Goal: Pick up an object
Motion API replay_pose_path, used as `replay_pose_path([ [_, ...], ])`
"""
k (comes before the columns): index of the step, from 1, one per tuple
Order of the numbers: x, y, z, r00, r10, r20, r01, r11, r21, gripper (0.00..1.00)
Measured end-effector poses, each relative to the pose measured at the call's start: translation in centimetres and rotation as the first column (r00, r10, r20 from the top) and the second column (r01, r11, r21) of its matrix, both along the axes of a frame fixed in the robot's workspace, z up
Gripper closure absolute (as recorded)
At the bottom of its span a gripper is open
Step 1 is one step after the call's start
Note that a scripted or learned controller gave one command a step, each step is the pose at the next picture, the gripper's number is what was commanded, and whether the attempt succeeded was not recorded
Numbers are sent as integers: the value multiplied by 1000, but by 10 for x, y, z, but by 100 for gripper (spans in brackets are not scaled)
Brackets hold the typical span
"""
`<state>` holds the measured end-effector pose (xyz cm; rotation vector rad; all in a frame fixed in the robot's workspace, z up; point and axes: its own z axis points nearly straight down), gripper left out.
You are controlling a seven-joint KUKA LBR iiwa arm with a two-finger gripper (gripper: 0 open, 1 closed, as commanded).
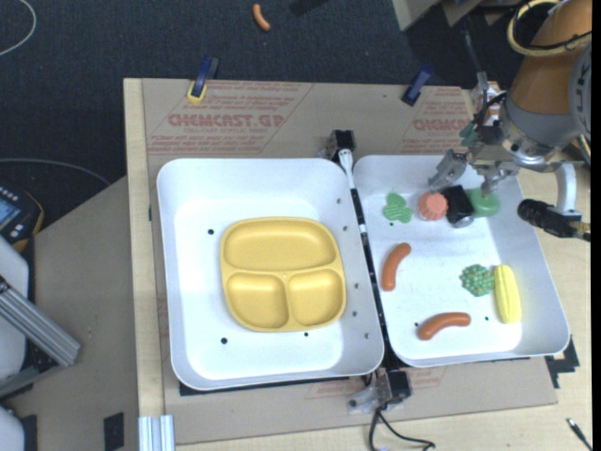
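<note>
The right bin [526, 252] holds several toy foods. At its far end lie a green leafy piece [396, 208], a pink round piece [432, 205], a small black object [458, 208] and a green piece [486, 204]. Nearer the front are an orange sausage [395, 265], a second sausage [442, 324], a green broccoli [476, 279] and a yellow corn cob [507, 292]. My gripper [468, 181] hangs just above the black object and the green piece, fingers spread and open, with nothing between them.
The left bin [188, 252] holds a yellow three-compartment plate [282, 272]. A black divider [357, 224] runs between the bins. Clamps [200, 81] hold the cardboard base at the back. The arm comes in from the upper right.
</note>
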<state>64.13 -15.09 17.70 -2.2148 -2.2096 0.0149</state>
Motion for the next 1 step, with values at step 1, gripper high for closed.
replay_pose_path([
  [1,3,0,10,1000,2,15,-2,1000,-2,0],
])
